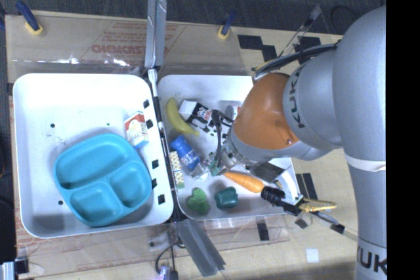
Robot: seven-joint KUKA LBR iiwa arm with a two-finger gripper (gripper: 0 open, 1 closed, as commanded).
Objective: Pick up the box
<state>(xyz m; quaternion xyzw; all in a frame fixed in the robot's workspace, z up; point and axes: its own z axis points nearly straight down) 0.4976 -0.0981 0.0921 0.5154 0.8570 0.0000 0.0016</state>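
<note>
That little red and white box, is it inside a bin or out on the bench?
Inside. The box lies in the left bin, by its right wall, just above the blue tray.

Grey KUKA arm (354, 101), smooth rounded casing, fat cylindrical links with a matte silver finish. Broad orange band (262, 120) wraps the section above the wrist, domed and glossy. Black "KUKA" lettering runs along the grey shell beside the band, more lettering low at the frame's edge. Thin black cables (289, 57) loop over the arm's top. Dark metal wrist hardware under the band.
</note>
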